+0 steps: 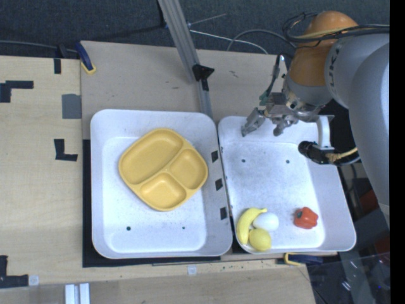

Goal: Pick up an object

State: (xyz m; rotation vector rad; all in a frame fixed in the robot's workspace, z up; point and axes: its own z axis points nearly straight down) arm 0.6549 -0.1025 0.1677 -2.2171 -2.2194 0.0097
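Observation:
My gripper (264, 127) hangs over the far edge of the right bin (278, 170), its two fingers spread apart with nothing between them. At the bin's near edge lie a yellow banana (247, 221), a white egg-shaped object (267, 221) and a yellow lemon (259, 239), all bunched together. A red pepper (305, 218) sits to their right. All of these lie well toward the near side from the gripper.
The left bin (107, 170) holds a yellow divided plate (162, 168). A metal pole (183, 37) slants up from between the bins at the back. The grey arm with its orange band (316, 49) fills the upper right. A black cable fitting (311, 151) hangs by the right bin's far side.

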